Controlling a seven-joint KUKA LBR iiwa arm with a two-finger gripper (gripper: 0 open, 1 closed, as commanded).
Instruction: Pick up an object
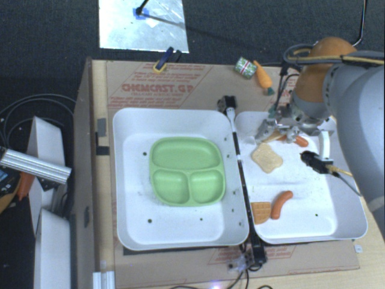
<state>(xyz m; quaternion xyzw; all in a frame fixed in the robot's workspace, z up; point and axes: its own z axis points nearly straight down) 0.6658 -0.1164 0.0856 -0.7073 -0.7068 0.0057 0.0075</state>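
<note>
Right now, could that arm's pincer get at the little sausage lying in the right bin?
Probably yes. The sausage lies in the open on the right bin's floor, nothing over it, and the pincer hovers in that same bin.

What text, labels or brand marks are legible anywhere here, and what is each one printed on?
"CHEMCAST GP": red print on the brown board under the white bins, above the left one.
Fainter red print elsewhere on the same board, near its front edge: too blurred to read.
Small can behind the bins: label too small to read.

Two bins (pixel 126 221) (pixel 349 221) are counted. One green plate (pixel 186 170) is seen in the left bin. Beside it, in the right bin, one sausage (pixel 281 204), one bread slice (pixel 266 159) and one cracker (pixel 261 212) are counted.
</note>
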